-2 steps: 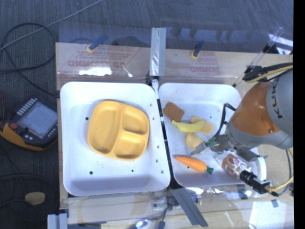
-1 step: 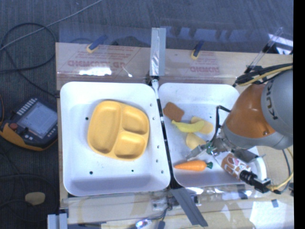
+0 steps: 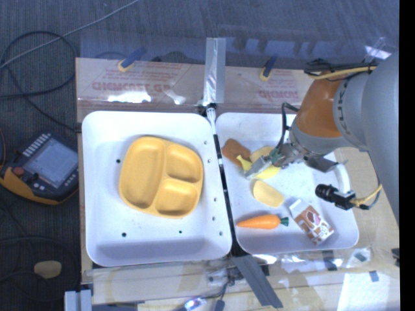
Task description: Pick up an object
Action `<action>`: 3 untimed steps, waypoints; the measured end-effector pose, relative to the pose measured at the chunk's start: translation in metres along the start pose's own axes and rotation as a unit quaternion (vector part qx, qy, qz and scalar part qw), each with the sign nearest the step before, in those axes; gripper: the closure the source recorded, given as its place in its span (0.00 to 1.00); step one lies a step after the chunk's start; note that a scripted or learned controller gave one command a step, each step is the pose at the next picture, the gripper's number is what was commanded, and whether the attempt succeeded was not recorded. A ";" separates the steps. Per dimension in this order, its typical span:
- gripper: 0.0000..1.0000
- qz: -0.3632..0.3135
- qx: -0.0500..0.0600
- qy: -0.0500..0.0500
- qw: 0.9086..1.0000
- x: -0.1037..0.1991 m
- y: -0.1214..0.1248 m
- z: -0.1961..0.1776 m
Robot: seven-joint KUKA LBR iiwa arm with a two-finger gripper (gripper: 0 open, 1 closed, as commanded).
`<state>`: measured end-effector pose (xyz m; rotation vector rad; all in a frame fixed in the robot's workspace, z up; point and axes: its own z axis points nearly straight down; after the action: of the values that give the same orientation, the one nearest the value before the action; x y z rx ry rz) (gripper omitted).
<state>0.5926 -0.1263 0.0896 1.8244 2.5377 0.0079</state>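
Two shallow white bins sit side by side on the surface. The left bin holds a yellow divided tray, lying flat near its middle. The right bin holds the loose items. A brown piece lies at about ten o'clock in that bin, close to the dividing wall. Just beside it, toward three o'clock, lies a yellow item that looks like a banana. A pale yellow wedge lies near the bin's centre. An orange carrot with a green tip lies at six o'clock, pointing across the bin, and a small brown-and-white carton rests tilted at about five o'clock, just beside the carrot's green end.

The arm, grey with an orange band, reaches in from three o'clock. Its gripper is low over the yellow item, with the fingers at or on it. Whether they are spread or closed, I cannot tell, and nothing is clearly seen between them.
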 end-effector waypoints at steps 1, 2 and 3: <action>0.00 -0.147 0.008 0.005 0.989 0.014 0.033 -0.051; 0.00 -0.203 0.006 0.005 0.979 -0.047 0.056 -0.002; 1.00 -0.203 0.006 0.003 0.979 -0.047 0.058 -0.012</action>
<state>0.6625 -0.1526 0.1026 1.2751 2.8648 -0.0069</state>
